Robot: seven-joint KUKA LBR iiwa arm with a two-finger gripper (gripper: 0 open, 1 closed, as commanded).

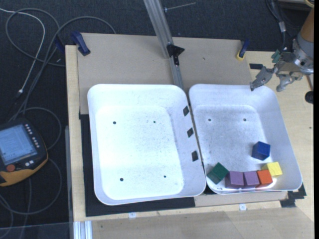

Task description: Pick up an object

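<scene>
Above the far right corner of the right bin (pixel 279 108), hand (pixel 269 82) hangs with fingers spread, holding nothing. Well below it, at the bin's near edge: blue cube (pixel 260 150), yellow cube (pixel 274 169), orange cube (pixel 264 177), purple blocks (pixel 242 179), green cube (pixel 218 173)

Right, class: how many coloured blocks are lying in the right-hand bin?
5, all near its front edge: blue block, yellow block, orange block, purple block, possibly two joined, and green block.
</scene>
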